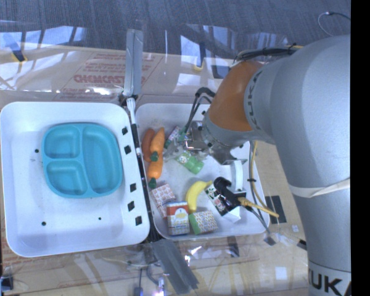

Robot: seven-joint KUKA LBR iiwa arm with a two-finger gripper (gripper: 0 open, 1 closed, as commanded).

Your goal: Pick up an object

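Observation:
My gripper [188, 142] hangs low over the upper middle of the right bin [254, 221], below the orange wrist band. Directly under it lies a green and white packet [190, 162], and I cannot tell whether they touch. To its left, two orange carrots [153, 151] rest against the bin's left wall. A yellow banana [196, 193] is near the bin's centre, with a black and white object [223, 198] to its right. Small printed boxes [163, 195] [177, 217] and a green box [203, 222] sit along the front.
The left bin [18, 214] holds a blue divided plate [82, 159]. The big grey arm [308, 122] covers the right bin's right side. A dark divider [135, 165] runs between the bins, and clear plastic sheeting covers the bench around them.

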